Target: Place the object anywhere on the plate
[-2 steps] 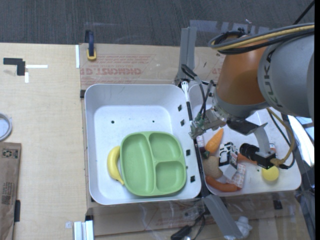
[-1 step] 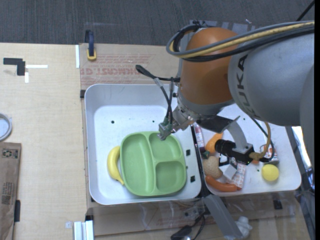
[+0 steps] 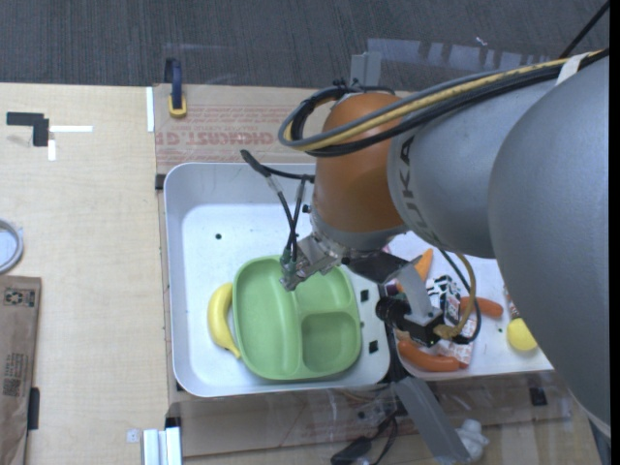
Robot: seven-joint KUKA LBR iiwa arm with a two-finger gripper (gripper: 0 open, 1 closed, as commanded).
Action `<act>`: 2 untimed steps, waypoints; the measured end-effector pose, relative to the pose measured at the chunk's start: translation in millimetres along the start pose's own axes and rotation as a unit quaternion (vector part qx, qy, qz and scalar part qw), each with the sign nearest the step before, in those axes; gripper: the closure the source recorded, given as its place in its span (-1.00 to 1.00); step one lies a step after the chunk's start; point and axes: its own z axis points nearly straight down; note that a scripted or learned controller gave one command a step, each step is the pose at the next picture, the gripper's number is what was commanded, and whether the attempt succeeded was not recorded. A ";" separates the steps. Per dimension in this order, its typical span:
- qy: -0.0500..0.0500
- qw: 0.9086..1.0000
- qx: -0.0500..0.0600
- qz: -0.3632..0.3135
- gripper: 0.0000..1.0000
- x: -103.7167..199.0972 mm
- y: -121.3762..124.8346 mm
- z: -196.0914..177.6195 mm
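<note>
On the far left of my worktop (image 3: pixel 87 221) lies bare pale wood. Next comes the left white bin (image 3: pixel 194 260), and in it a banana (image 3: pixel 222 320) lies along the left rim of the green divided plate (image 3: pixel 295 323), touching or nearly touching that rim but resting on the bin floor, not in a compartment. I take the banana for the object I am meant to place, though that is a judgement.

My end effector (image 3: pixel 291 277) hangs over the plate's upper compartment, near its far edge. Whether it is clenched or released I cannot tell from this angle, and I see nothing carried beneath it.

To do this step well, I judge I should shift left past the plate's rim, come down over the banana's middle across its narrow width, and lift high enough to clear the raised rim before moving back over a compartment. The plate's lip crowds the banana, so a careless descent could nudge the plate instead.

To the right, the other bin (image 3: pixel 484 352) holds mixed items, including orange pieces (image 3: pixel 431 359) and something small and yellow (image 3: pixel 521 335).
</note>
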 end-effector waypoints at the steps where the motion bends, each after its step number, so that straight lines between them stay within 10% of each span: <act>1: 0.000 0.999 -0.001 -0.039 1.00 63.6 -5.9 23.8; 2: -0.001 0.992 -0.002 -0.125 1.00 39.5 -18.1 3.5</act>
